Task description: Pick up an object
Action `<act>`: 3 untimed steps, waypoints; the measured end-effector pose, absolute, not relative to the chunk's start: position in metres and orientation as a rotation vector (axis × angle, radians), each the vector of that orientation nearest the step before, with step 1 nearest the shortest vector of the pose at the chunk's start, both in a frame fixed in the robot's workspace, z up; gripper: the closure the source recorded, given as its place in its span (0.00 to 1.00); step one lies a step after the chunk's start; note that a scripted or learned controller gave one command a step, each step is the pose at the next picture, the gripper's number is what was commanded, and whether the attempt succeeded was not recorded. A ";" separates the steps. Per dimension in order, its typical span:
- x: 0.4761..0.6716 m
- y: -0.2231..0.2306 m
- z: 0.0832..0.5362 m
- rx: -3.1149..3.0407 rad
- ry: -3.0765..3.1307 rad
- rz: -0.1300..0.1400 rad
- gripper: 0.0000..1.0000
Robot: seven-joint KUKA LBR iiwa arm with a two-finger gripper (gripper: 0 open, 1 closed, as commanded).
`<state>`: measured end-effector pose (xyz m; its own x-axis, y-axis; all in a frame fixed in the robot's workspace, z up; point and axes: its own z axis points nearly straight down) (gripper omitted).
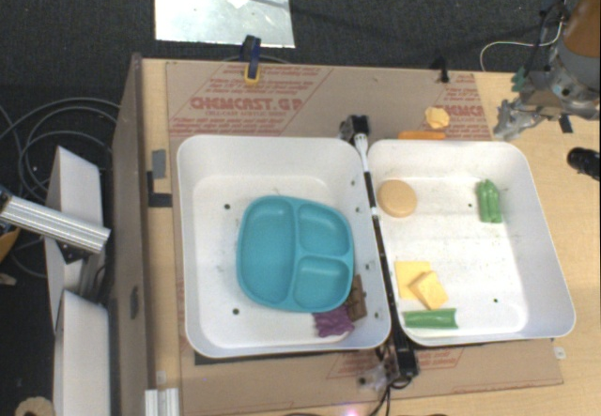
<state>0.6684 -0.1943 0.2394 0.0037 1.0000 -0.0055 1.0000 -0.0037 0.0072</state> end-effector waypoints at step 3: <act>0.671 -0.136 0.258 2.216 2.218 0.006 1.00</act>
